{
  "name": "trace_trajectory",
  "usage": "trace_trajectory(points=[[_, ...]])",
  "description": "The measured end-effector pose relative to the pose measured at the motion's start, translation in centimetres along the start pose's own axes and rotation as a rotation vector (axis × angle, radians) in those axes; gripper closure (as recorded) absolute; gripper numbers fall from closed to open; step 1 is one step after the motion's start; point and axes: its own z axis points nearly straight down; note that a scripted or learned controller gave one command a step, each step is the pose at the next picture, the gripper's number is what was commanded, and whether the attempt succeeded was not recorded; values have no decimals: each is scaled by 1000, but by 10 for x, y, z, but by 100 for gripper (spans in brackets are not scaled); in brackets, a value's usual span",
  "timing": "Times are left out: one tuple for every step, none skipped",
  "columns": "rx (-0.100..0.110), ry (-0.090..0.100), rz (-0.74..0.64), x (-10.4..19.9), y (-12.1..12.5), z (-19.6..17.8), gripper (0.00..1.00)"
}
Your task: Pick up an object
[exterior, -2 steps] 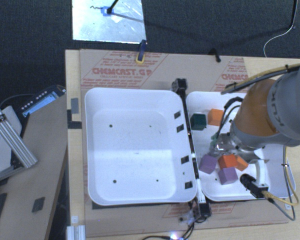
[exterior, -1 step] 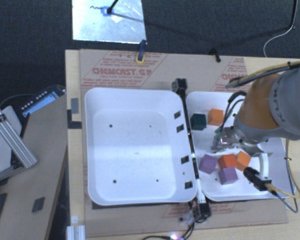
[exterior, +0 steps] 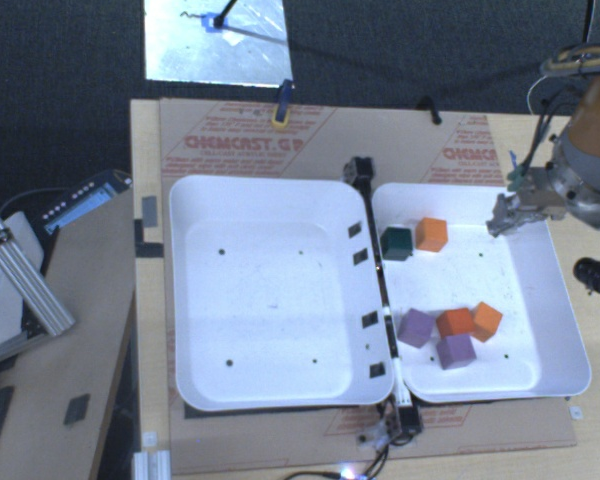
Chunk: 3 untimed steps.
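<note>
- Nearest the camera, along the bottom of the view, we are looking at the front edge of the brown board (exterior: 250,148) that is carrying both bins; it is the biggest thing here.
- We are seeing the left bin (exterior: 195,268) lying with nothing in it but a few dark specks.
- We are seeing the right bin (exterior: 550,298) holding all the blocks, so any pick is going to be made there.
- We are watching the arm (exterior: 595,133) reaching in from the right, over the far right corner of the right bin.
- We are finding the gripper (exterior: 504,218) hanging above bare white floor near that bin's back wall, well apart from every block. We cannot tell how its tips are set, since they are too small and blurred, and we are seeing nothing between them.
- We are counting six blocks: a green one (exterior: 396,242) touching an orange one (exterior: 431,234) toward the back, and a front cluster of a purple one (exterior: 416,327), a red-orange one (exterior: 454,322), another orange one (exterior: 487,320) and a second purple one (exterior: 456,350).
- We are judging the task as barely begun: nothing is lifted, and choosing a block, descending, closing and raising are all still ahead. The orange block at the back is lying nearest the gripper.
</note>
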Motion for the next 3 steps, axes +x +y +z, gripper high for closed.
trace_trajectory(points=[[0,5,-9,65,19,-132,100],[10,4,-5,82,85,-155,100],[12,4,-3,95,113,-186,100]])
